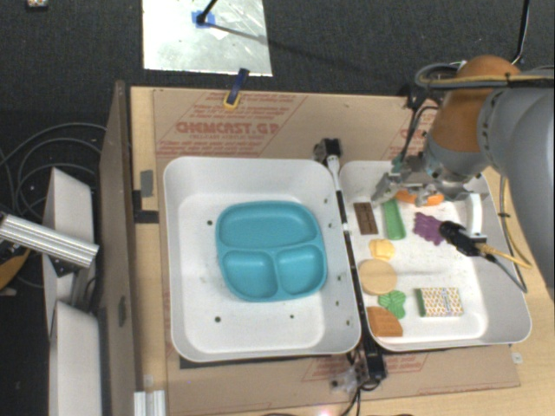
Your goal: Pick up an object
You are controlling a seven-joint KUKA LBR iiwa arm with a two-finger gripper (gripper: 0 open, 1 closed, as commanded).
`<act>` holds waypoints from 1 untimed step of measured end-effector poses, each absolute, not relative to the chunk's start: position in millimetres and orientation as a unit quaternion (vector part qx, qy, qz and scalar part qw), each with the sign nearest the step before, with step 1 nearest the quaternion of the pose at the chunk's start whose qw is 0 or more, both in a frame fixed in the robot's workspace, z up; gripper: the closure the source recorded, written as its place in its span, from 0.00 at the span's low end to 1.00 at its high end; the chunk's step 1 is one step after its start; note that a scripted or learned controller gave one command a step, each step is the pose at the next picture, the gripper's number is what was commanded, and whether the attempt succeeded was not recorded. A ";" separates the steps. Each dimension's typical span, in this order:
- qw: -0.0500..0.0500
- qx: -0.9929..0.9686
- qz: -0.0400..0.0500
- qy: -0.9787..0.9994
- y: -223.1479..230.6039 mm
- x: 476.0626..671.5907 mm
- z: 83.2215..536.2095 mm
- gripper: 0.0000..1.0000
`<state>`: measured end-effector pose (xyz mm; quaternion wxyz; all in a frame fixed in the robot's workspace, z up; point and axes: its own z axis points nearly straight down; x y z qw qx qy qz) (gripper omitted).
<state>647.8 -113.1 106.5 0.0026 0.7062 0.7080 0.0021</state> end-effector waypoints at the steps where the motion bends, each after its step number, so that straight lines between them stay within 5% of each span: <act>1: 0.004 0.706 0.003 0.708 -112.9 648.9 117.9 1.00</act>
